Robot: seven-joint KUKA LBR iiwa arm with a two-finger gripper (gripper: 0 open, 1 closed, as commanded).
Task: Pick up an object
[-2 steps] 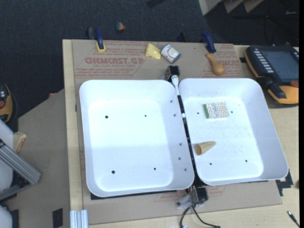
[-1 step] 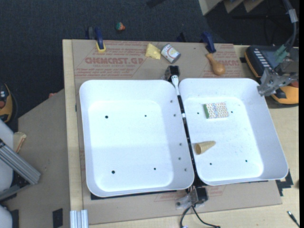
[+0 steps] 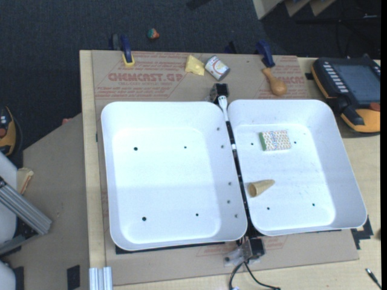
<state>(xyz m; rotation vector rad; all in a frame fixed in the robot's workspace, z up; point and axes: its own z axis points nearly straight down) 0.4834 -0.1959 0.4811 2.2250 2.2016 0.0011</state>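
Hand: spread or pressed together, cannot tell. Two candidates in right bin (image 3: 344, 180). Patterned block (image 3: 276, 141): flat, toward the back, well clear of every wall. Cone (image 3: 261, 188): on its side, near the bin's left wall. Best to go for block, probably steady under a grip. Come straight down, centre over it, close across the narrower side, lift slowly. With cone, expect rolling; keep off the wall. Alongside, left bin (image 3: 121, 222). Beyond, on bench (image 3: 151, 77): yellow wedge (image 3: 195, 65), small box (image 3: 217, 67).
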